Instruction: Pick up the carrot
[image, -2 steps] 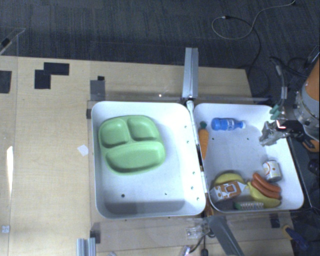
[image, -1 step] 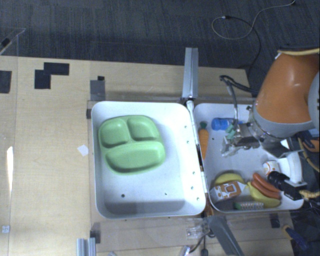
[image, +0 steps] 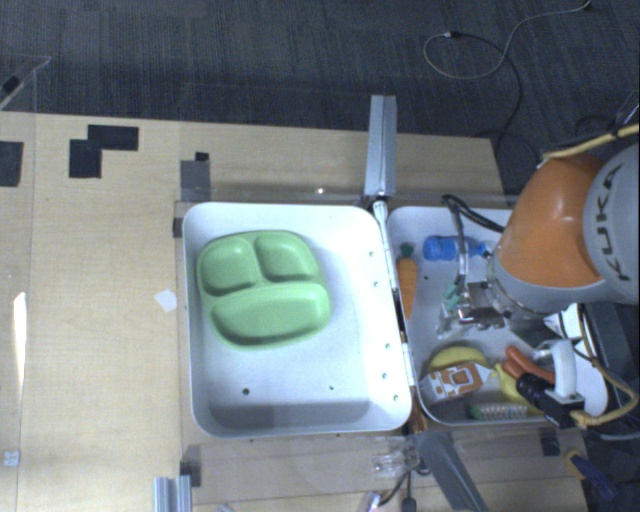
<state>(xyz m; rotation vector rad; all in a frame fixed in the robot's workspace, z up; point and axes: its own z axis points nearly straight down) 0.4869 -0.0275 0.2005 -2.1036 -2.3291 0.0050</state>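
Plainly the carrot is not yet picked up, so the whole lift is left to do; starting at the near end of the right bin (image: 432, 415), a small carton (image: 462, 380) lies by the wall with a banana (image: 456, 356) just behind it, and neither matters to the job except as clutter I should keep off; farther in, my gripper (image: 468, 305) hangs over the middle of that bin, to the right of the carrot and apart from it, not touching; whether it is spread or closed I cannot tell from this angle, since the wrist and its orange band hide much of it; the carrot (image: 407, 287) lies flat on the bin floor, tight along the wall that it shares with the left bin (image: 300, 410); its long axis runs near to far, parallel with that wall, and I cannot make out for certain which end is the thin tip; beyond it, at the far end, a blue bottle (image: 440, 247) lies close to the carrot's far end; by my judgement I must shift left, come down over the carrot across its length, close and lift; the wall beside it leaves little room on that side, which could spoil the grip.
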